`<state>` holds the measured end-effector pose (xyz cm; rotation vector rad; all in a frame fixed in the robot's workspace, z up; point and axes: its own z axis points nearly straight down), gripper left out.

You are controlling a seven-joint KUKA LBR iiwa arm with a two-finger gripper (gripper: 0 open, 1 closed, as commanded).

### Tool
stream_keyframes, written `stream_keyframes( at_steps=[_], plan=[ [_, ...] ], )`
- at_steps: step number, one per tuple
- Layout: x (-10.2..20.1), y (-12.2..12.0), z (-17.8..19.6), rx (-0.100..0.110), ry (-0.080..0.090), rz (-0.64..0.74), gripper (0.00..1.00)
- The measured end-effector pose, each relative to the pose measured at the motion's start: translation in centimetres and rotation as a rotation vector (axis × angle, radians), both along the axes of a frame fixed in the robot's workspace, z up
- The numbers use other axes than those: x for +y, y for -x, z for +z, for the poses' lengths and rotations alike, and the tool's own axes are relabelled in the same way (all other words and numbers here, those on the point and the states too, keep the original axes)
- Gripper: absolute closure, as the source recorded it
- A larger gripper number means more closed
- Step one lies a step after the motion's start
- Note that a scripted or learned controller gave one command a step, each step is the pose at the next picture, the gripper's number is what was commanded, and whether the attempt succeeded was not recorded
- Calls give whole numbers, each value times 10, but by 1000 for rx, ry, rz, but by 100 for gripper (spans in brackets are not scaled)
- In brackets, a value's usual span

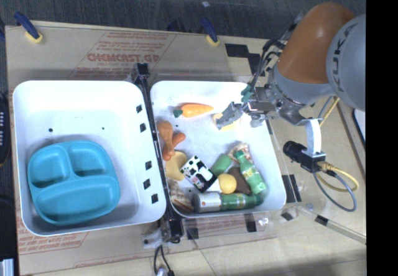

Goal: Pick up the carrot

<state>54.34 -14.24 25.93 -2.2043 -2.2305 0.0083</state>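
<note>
Hand (231,113), grip state unclear, hovers just right of the carrot (194,109), lying crosswise, green end pointing left.

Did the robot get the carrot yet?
Not yet. The small orange carrot with a green tip lies on the floor of the right white bin, near its top edge, with nothing gripping it. The gripper hangs just to the carrot's right. Closing on the carrot and lifting it are left.
</note>
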Motion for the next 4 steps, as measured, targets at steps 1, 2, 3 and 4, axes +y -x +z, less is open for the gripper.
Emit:
stream_keyframes(
  at_steps=[1, 2, 3, 4],
  plan=[
    [-50, -42, -45, 1, 2, 32, 0],
    [-46, -92, -103, 1, 0, 75, 0],
    [-22, -121, -154, -27, 8, 2, 0],
    [-1, -120, -154, -22, 9, -66, 0]
  ],
)
